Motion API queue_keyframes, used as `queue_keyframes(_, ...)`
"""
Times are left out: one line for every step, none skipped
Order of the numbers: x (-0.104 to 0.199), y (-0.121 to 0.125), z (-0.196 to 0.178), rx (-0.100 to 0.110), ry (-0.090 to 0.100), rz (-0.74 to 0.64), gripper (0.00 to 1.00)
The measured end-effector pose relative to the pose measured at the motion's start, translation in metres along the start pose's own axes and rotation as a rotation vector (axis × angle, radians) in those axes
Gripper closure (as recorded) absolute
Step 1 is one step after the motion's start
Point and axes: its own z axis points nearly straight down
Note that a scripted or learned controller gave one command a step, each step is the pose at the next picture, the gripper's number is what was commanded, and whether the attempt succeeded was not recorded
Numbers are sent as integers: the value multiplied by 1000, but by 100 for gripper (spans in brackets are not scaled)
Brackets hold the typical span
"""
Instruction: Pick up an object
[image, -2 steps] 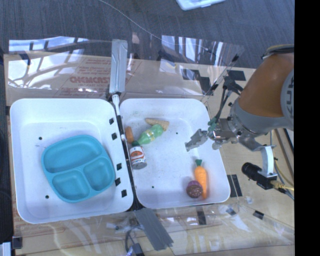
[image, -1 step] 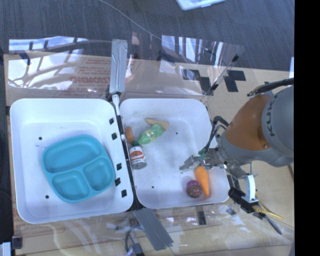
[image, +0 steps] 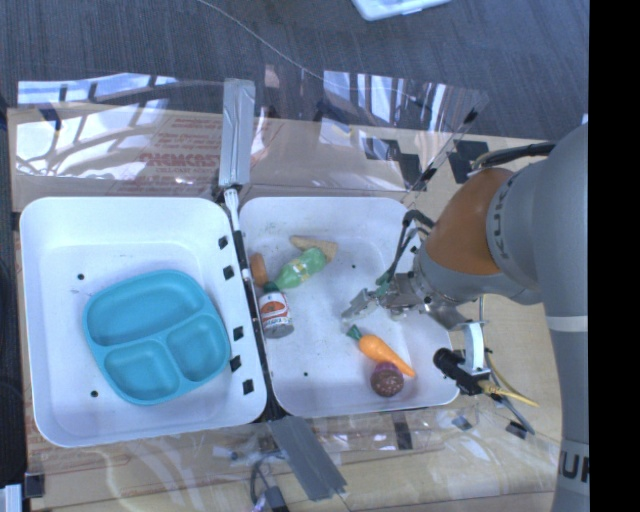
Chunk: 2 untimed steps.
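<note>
Dark ribbed floor (image: 300, 35) beyond a wooden bench (image: 150, 150), glare on its clear plastic sheeting (image: 400, 110).

faint reddish print on the cardboard (image: 150, 150) behind the bins, unreadable, small can (image: 276, 312) label illegible

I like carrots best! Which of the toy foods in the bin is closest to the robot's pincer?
The orange carrot, lying just below the pincer. The green bottle, small can and dark round toy all sit farther away.
</note>
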Motion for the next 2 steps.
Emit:
queue_keyframes(1, -59, 0, 3, 2, -1, 0)
queue_keyframes(1, 5, -15, 2, 3, 1, 0)
